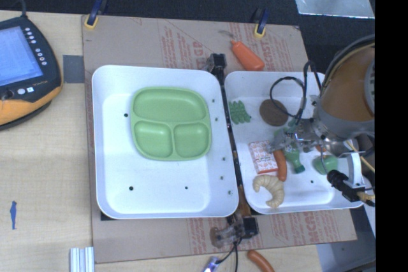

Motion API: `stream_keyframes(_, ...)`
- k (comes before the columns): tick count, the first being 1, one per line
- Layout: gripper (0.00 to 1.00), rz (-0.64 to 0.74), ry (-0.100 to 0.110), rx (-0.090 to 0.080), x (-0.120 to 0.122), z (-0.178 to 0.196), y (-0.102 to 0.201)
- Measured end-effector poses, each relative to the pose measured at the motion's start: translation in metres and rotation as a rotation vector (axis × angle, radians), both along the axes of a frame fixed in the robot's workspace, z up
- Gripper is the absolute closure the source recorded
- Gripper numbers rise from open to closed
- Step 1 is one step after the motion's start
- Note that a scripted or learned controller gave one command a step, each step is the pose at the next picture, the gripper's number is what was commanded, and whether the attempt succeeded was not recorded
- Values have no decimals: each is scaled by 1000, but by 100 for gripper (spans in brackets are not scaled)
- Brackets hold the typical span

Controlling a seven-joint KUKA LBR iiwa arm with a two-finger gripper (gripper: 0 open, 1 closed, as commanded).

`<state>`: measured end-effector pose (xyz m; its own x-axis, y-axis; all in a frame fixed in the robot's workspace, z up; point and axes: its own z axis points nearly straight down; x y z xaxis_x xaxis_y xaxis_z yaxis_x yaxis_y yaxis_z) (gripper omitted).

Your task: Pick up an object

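Gripper [299, 140] hangs low over the right shallow white bin [252, 87], its tip among the toys; whether its fingers are parted or closed cannot be told, nor whether it grasps anything. Just beside it within that bin lie a small orange carrot [280, 164], a red-and-white square packet [262, 157], a tan croissant [270, 188], a brown round disc [273, 112] and a green ridged piece [240, 112]. Left of that bin, the other white bin [111, 188] holds a pale green three-compartment plate [171, 122].
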<state>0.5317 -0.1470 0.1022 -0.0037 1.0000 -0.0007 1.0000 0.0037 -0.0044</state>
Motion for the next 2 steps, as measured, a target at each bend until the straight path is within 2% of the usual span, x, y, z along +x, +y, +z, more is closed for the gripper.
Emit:
stream_keyframes(1, 0, 2, -1, 1, 71, -11, 43)
stream_keyframes(2, 0, 1, -2, 1, 125, 5, 9)
